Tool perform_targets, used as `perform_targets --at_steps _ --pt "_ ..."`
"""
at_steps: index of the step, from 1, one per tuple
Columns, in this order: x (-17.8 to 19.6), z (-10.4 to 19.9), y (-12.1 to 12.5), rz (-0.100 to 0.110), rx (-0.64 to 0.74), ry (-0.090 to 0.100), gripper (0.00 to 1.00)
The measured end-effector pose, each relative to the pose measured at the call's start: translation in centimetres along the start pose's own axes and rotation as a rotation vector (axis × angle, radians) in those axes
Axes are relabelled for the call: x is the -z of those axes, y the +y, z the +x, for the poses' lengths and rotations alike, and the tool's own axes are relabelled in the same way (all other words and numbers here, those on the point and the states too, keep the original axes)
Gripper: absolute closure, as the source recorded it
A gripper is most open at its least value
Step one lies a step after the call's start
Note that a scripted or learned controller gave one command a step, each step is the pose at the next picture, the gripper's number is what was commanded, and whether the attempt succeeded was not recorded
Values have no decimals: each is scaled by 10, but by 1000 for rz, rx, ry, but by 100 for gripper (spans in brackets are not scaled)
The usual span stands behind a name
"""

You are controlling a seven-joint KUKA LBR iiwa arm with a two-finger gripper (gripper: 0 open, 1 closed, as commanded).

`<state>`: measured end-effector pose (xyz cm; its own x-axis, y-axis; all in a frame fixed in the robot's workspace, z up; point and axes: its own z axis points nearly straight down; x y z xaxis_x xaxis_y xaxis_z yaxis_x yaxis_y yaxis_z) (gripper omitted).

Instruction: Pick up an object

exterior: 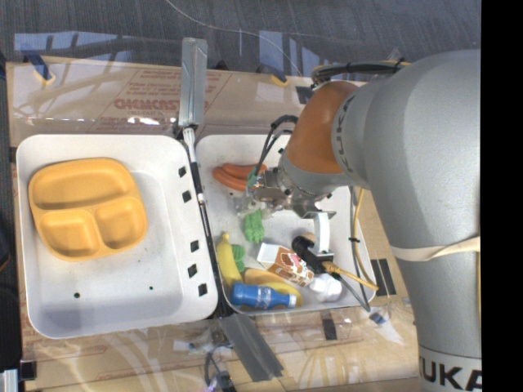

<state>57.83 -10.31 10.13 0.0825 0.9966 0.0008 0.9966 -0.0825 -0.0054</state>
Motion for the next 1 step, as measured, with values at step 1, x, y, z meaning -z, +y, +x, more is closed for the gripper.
perform_targets --at_steps 1 --pt "95 81 53 -11 -88 4 100"
